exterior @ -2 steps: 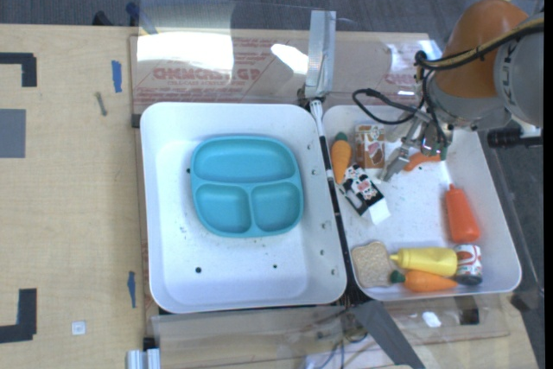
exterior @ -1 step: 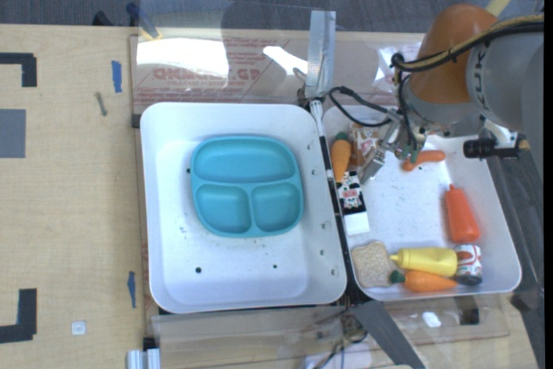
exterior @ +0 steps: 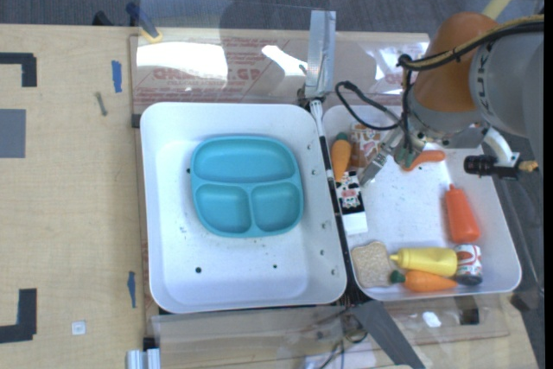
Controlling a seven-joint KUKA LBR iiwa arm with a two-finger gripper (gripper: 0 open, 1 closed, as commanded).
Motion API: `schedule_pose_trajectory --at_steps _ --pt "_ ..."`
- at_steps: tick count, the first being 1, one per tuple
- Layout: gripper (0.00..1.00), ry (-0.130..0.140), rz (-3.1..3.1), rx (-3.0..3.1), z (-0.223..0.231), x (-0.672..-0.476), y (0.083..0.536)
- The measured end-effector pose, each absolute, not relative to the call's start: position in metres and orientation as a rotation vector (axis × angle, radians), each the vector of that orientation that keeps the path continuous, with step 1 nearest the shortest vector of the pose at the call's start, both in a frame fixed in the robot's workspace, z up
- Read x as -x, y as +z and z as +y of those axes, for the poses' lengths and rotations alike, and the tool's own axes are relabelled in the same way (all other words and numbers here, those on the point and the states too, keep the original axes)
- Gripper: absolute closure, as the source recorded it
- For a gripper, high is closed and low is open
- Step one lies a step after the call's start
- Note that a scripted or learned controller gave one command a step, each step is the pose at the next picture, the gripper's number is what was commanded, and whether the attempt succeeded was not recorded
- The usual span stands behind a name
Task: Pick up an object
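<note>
Beige benchtop fills the left of the frame, with 2 shallow white bins side by side at centre. Left bin (exterior: 164, 272) holds a teal divided plate (exterior: 247, 186). Right bin (exterior: 505, 268) holds the loose items: an orange carrot (exterior: 341, 156) against its left wall in the upper part, a black-and-white carton (exterior: 349, 193) just below it, a tan bread slice (exterior: 371, 262) at lower left, a yellow bottle (exterior: 425, 259) touching another carrot (exterior: 429, 281) along the lower edge, and an orange-red bottle (exterior: 460, 215) at right. The arm enters from the upper right and the gripper (exterior: 389, 158) sits low in the bin's upper part, near the first carrot; I cannot tell how its jaws stand, and nothing is visibly between them. A good grasp probably means centring over 1 item that lies apart from its neighbours, aligning across its narrow width, and descending fully before closing
</note>
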State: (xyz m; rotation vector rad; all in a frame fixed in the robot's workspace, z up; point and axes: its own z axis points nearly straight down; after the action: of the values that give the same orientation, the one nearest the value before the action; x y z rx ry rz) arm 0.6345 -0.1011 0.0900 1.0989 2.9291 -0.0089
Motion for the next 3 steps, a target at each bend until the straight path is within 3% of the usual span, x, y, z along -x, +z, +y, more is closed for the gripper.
schedule_pose_trajectory --at_steps 1,2,3 --pt "0.0 0.001 2.804 -1.393 -0.098 -0.641 0.088" --pt "0.0 0.005 2.767 -1.473 -0.097 -0.567 0.089" --pt "0.0 -0.001 2.79 -1.445 -0.1 -0.667 0.11"
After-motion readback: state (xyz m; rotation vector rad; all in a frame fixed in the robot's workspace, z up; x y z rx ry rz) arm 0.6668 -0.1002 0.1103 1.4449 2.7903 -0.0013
